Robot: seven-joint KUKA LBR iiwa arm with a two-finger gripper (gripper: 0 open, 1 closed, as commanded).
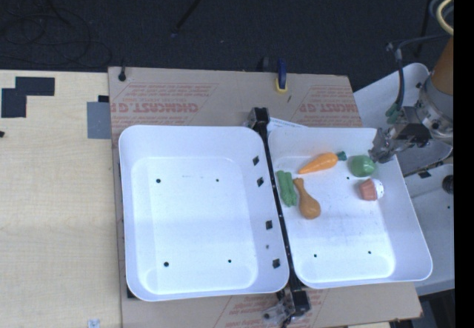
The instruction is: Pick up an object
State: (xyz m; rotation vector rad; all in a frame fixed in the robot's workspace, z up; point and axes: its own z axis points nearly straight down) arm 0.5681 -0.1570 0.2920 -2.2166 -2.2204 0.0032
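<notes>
Tool [384, 147] above right bin's [415, 234] far edge

Red print on the cardboard sheet [194, 99] under the bins, upside down and mirrored, not legible

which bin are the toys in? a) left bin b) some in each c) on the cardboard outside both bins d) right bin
d: the carrot, green toy, green stick, tan drumstick shape and pink piece all lie inside the right bin, with the gripper by that bin's far right rim.
</notes>
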